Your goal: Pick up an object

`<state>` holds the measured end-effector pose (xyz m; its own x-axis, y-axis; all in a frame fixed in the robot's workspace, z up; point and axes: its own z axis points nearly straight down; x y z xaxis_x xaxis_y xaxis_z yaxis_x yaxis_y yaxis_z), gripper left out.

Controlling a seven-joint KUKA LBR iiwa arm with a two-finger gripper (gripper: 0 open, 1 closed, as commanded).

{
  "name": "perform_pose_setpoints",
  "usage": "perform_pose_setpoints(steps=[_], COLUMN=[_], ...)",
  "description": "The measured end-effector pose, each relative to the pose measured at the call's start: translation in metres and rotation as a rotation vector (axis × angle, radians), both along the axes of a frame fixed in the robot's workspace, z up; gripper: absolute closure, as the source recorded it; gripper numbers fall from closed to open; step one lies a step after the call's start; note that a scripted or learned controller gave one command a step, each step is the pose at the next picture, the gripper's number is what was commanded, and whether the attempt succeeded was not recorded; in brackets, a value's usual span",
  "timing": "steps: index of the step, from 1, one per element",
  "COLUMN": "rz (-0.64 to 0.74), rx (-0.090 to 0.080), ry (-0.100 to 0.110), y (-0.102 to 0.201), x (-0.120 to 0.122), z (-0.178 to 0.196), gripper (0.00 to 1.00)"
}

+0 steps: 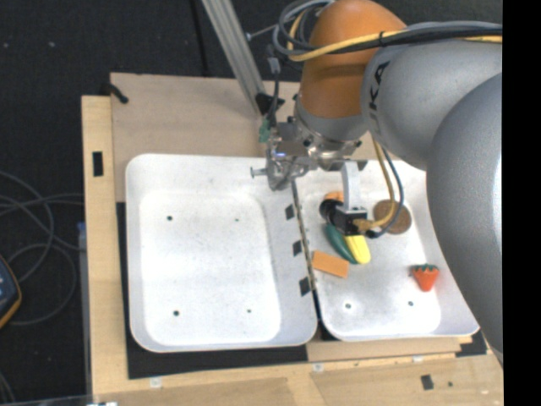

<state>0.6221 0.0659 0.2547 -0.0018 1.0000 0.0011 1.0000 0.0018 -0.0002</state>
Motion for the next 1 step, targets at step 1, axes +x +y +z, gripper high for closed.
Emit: perform_pose_setpoints(steps=[1], rz=[-0.002], rx=[-0.001], ry=[0.0], y=[-0.0014], x=[0.0001], z=[0.0001], gripper=[0.0])
